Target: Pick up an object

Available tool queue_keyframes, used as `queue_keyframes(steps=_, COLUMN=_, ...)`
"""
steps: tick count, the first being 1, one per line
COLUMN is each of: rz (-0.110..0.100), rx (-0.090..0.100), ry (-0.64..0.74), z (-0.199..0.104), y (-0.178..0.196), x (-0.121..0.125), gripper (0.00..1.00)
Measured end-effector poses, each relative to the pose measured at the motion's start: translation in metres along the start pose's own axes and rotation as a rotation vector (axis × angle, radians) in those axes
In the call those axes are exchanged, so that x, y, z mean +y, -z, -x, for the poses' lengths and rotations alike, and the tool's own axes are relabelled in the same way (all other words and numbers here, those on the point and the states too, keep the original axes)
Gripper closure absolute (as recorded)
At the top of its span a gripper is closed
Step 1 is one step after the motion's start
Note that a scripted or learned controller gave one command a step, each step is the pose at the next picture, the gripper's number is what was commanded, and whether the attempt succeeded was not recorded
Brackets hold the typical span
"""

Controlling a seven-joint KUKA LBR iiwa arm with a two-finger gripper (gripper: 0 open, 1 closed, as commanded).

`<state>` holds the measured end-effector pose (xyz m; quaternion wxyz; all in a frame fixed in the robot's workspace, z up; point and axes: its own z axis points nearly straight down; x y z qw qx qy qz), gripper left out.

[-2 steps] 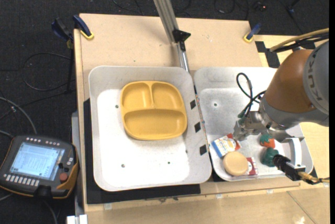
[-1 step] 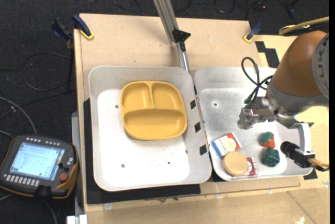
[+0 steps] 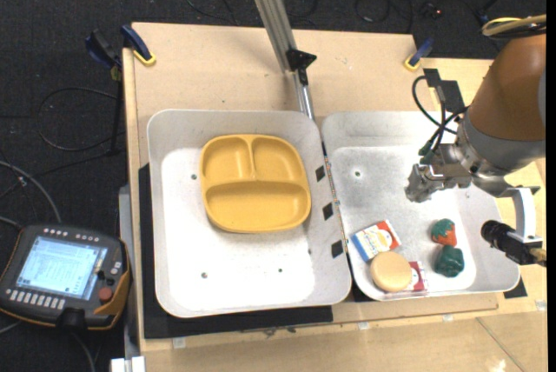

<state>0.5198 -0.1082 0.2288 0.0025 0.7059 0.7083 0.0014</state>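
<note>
- Bench: a tan wooden bench top (image 3: 226, 66) carries two shallow white bins set side by side, touching along their inner edges.
- Left bin (image 3: 174, 275): holds one yellow plastic divided plate with three compartments (image 3: 255, 182), lying flat in the far half of the bin, well apart from the arm.
- Right bin (image 3: 369, 149): holds all the small objects, grouped in its near half.
- Arm: the grey arm with the orange band (image 3: 521, 92) enters from the right and ends above the right bin.
- Gripper: the two-finger metal gripper (image 3: 420, 189) sits over the bare floor of the right bin, at about mid-depth and right of centre. Nothing is visible between its tips. Whether it is spread or closed cannot be told from this angle.
- Red strawberry-shaped toy with a green cap (image 3: 444, 231): lies just near and slightly right of the gripper, apart from it.
- Dark green lumpy toy (image 3: 450, 261): lies just nearer than the strawberry toy, close to it.
- White and orange printed carton (image 3: 374, 238): lies near and left of the gripper, tilted at an angle to the bin wall.
- Pale tan round bun-shaped object (image 3: 392, 272): lies at the near edge of the bin, touching the carton, resting on a flat red packet (image 3: 418, 278).
- Outside the bench: a handheld control pendant with a lit screen (image 3: 62, 273) lies on the dark floor at the near left.
</note>
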Motion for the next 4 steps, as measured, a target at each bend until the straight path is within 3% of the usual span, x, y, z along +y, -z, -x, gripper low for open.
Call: queue_keyframes(steps=4, rz=-0.002, rx=0.003, ry=0.004, z=-0.205, y=-0.016, x=0.113, gripper=1.0)
